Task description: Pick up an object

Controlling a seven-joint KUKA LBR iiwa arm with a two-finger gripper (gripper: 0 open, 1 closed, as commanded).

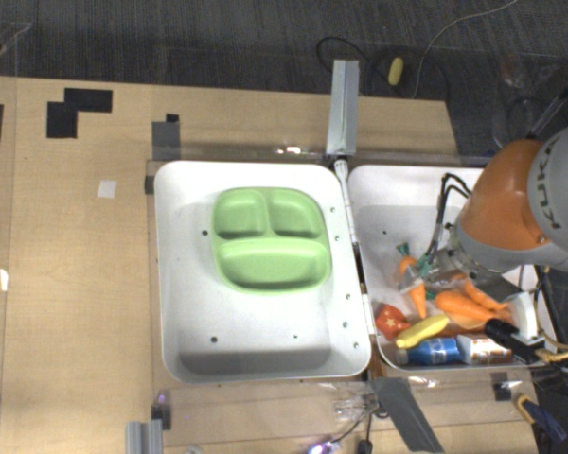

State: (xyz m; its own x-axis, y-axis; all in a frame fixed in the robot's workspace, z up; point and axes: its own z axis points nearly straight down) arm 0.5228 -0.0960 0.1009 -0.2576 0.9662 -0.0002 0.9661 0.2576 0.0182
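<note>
Where tool (426, 270) hangs: right bin (398, 189); carrot (417, 298) just below | grip: cannot tell

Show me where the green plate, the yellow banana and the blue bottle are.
green plate (270, 237), camera view, on the ridge between its compartments.
yellow banana (422, 330), camera view, on the middle of its curved body.
blue bottle (435, 351), camera view, on its blue body.

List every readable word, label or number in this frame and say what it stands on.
"KU": dark letters on the grey arm casing, cut off at the frame edge.
Blue bottle in the right bin: any label print is too blurred to read.
Nothing else legible.
</note>
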